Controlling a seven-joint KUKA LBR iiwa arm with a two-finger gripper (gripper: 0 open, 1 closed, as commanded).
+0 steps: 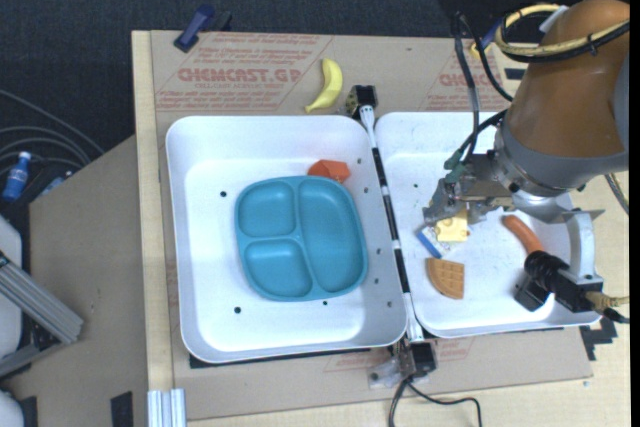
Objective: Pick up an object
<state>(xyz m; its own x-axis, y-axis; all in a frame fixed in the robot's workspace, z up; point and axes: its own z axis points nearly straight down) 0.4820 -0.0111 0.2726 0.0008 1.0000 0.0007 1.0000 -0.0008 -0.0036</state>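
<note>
Starting at the front edge: two white bins sit side by side on the surface [150, 215]. In the right bin [490, 320], closest to the camera, there's a tan waffle piece [446, 278] lying flat, not far from the divider between the bins. Just behind it is a little blue strip [428, 242], and right next to that is a yellow block [453, 230]. That block looks like the likeliest thing to get picked up. It's still down on the bin floor, and the claw [452, 207] is directly over it, at its far edge. I honestly can't tell whether the claw is wide or narrow, or whether it's actually touching the block, because the metal bits all blur together from this angle. A bit to the right of the block is an orange sausage-shaped thing [521, 233], lying tilted and clear of the other pieces.

The left bin [200, 155] has a big blue divided plate [300, 237] sitting roughly in the middle. Behind the plate, near the divider, is a small orange lump [331, 170].

The arm [570, 95] comes in from the right and bulks over the back half of the right bin.

Past the bins, a yellow banana [326, 87] lies on the bare surface just behind the left bin's far corner. Way at the far left corner of the surface there's a small dark blue object [194, 28] hanging half off the edge.
</note>
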